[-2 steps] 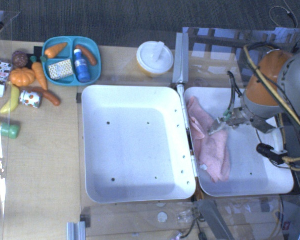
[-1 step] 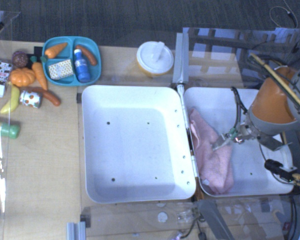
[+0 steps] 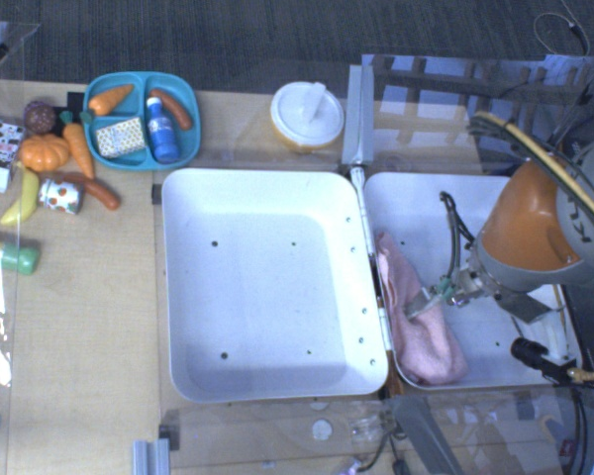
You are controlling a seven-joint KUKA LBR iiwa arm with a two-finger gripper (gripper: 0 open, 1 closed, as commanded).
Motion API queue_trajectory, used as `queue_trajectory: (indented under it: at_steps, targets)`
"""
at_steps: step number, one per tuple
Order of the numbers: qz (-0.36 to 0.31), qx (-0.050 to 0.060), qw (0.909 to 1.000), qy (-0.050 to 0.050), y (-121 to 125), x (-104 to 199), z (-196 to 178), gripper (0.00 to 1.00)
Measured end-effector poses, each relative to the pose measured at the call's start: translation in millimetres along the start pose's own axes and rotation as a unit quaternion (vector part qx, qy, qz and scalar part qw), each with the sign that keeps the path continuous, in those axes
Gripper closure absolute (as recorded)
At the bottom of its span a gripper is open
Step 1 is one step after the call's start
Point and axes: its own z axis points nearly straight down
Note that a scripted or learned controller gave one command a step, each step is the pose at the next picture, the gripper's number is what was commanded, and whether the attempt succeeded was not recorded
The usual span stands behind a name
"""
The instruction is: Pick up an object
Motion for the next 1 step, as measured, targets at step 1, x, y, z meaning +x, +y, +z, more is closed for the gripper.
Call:
queue_trajectory:
  at_steps: [1]
  targets:
    - [0.000,-0.004,1.0000,-0.002,3.0,-1.2,-11.9,1.00]
